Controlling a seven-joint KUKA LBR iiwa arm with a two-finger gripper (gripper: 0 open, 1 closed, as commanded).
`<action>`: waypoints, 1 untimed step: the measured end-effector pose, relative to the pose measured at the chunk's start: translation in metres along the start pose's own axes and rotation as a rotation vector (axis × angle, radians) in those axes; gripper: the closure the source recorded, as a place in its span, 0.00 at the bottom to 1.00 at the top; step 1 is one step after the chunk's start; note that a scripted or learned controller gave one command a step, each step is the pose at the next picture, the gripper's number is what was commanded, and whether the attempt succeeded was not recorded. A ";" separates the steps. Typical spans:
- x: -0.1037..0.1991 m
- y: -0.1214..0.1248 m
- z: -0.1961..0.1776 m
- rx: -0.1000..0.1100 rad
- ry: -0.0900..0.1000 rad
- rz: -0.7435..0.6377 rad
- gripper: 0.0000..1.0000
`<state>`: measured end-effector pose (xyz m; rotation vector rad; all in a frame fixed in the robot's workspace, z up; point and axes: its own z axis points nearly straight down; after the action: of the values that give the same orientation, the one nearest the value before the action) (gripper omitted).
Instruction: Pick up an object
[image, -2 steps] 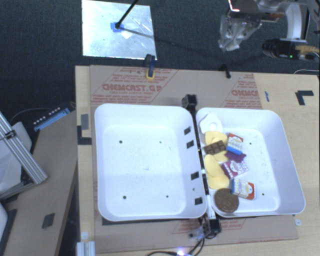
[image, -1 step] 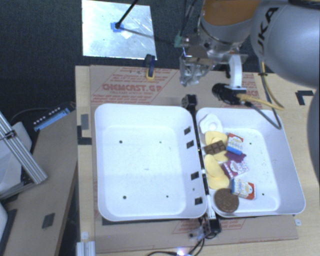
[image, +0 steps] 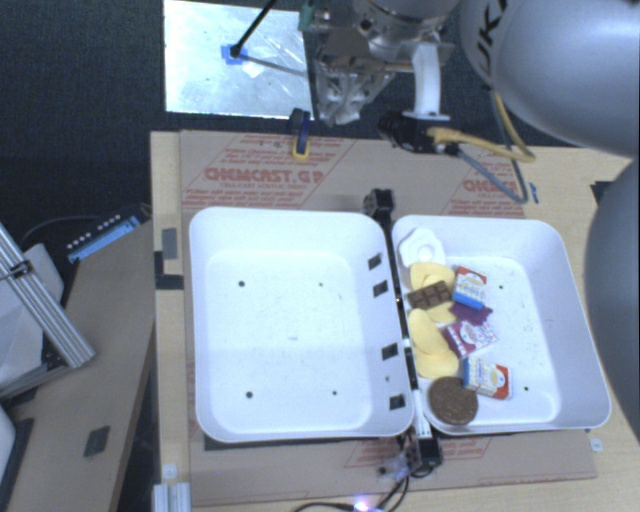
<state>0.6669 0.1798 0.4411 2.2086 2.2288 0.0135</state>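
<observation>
My gripper (image: 338, 108) hangs high at the top of the view, beyond the far edge of the left bin (image: 290, 330). Nothing shows between its fingers. The right bin (image: 545, 330) holds several small items along its left side: a white round piece (image: 421, 244), yellow slices (image: 432, 335), a brown chocolate bar (image: 431, 296), a blue and white packet (image: 470, 290), a purple packet (image: 470, 330), a red and white packet (image: 487, 377) and a round brown cookie (image: 453, 402).
Black clips (image: 385, 290) line the seam between the two bins. A yellow and blue clamp (image: 299, 135) sits on the cardboard sheet behind the left bin. Cables and a white fitting (image: 430, 95) hang near the wrist. An aluminium frame (image: 40, 320) stands at the left.
</observation>
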 end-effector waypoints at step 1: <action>0.059 -0.014 -0.088 -0.002 0.002 -0.001 1.00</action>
<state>0.6518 0.2380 0.5287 2.2074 2.2300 0.0170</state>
